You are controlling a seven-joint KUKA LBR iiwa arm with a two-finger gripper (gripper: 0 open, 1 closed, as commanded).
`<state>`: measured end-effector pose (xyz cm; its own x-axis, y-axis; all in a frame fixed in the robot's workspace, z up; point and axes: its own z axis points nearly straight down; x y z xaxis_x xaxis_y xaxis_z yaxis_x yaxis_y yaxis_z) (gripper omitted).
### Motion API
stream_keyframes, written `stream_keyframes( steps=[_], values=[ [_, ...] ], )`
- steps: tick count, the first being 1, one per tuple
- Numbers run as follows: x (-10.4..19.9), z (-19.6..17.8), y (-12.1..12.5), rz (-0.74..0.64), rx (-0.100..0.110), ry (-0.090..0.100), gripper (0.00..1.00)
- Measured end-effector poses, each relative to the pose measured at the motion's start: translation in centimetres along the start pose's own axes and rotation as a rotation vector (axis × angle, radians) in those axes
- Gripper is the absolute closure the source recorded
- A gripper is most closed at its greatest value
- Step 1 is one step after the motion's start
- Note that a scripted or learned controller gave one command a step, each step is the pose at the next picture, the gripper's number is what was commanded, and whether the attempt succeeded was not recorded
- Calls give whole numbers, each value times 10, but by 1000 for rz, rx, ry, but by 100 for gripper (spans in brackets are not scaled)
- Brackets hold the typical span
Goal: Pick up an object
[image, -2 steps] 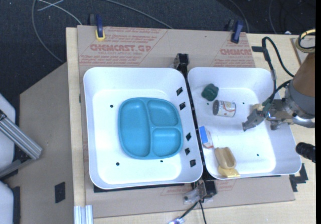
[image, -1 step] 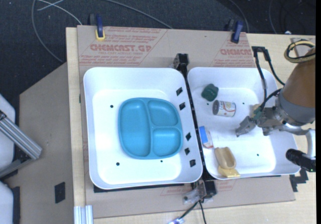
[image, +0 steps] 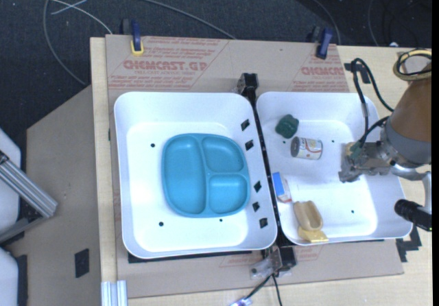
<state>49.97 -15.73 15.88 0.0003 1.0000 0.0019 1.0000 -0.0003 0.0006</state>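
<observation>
The right bin [image: 363, 226] holds a dark green lump [image: 287, 125] at its far left. Next to it lies a small silver can [image: 306, 147] on its side. A flat blue, white and red packet [image: 280, 187] rests along the left wall, and a tan and yellow piece [image: 309, 219] lies near the front. My gripper [image: 351, 165] hangs low over the right half of this bin. It is to the right of the can and apart from it, with nothing visibly held.
The left bin [image: 137, 229] bears a blue divided plate [image: 204, 174]. A black clip rail [image: 254, 154] runs between the bins. The arm's orange band [image: 417, 114] and black cables [image: 365, 102] stand over the right bin's right wall.
</observation>
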Motion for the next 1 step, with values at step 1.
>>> stream_keyframes(
  steps=[1],
  values=[
    [-2,-64,4,-2,-7,-4,100]
  ],
)
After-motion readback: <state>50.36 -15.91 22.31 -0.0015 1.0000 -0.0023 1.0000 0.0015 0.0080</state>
